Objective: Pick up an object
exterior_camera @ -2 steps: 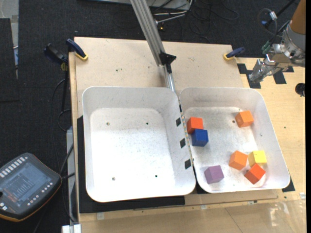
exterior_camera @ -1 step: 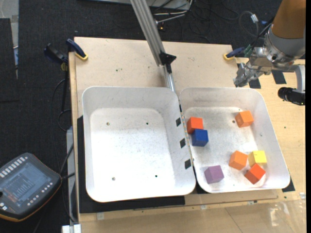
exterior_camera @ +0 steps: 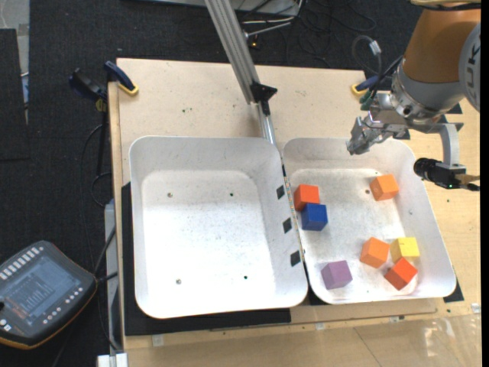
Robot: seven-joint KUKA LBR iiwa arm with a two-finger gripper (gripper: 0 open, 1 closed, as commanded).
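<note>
Landmark: the right bin (exterior_camera: 428, 212), a shallow white tray with speckled floor; every place below is given against it.
Gripper: the gripper (exterior_camera: 359, 145) hangs over the far rim of the right bin, near its back left part; whether it is spread or closed, I cannot tell; nothing visible between its tips.
Arm: grey wrist with an orange band (exterior_camera: 443, 29), reaching in past the bin's far right corner.
Orange block, back: orange block (exterior_camera: 383, 186), a small cube turned slightly, near the bin's far right side.
Red-orange block: red-orange block (exterior_camera: 307, 196) by the bin's left wall, touching the blue block (exterior_camera: 314, 217) just nearer the camera.
Purple block: purple block (exterior_camera: 336, 274), pale violet, near the bin's front rim.
Front right cluster: a second orange cube (exterior_camera: 374, 252), a yellow block (exterior_camera: 408, 247) and a red block (exterior_camera: 401, 273), packed close together in the bin's near right corner.
Left bin: left bin (exterior_camera: 153, 205) sits beside the right bin, edges meeting.
</note>
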